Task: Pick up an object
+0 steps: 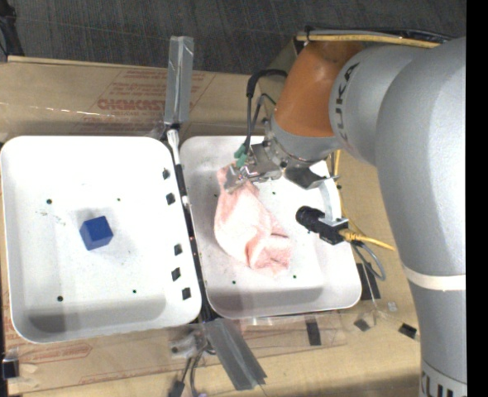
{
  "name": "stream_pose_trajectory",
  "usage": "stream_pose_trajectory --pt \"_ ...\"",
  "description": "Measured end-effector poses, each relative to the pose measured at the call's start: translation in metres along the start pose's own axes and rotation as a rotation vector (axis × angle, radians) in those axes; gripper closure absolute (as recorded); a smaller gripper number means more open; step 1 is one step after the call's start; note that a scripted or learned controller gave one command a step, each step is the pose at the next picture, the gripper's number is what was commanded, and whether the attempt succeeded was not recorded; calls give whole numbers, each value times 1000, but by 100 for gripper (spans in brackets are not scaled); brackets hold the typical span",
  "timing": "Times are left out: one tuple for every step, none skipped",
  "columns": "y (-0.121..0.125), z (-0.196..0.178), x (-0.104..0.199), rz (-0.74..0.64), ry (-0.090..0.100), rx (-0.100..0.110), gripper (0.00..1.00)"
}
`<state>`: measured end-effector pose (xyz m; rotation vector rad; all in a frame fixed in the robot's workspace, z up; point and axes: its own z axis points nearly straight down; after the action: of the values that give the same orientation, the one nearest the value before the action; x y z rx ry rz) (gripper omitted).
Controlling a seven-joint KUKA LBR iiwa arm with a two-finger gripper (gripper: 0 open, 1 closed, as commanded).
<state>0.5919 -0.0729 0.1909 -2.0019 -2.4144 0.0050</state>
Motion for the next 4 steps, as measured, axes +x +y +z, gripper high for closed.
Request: stream_pose_trajectory --pt "0 0 0 0 0 0 0" --pt "38 -33 -25 170 -2 -5 0" --pt "20 99 -61 107 -1 -4 0" --pt "-49 99 -82 54 0 -2 0"
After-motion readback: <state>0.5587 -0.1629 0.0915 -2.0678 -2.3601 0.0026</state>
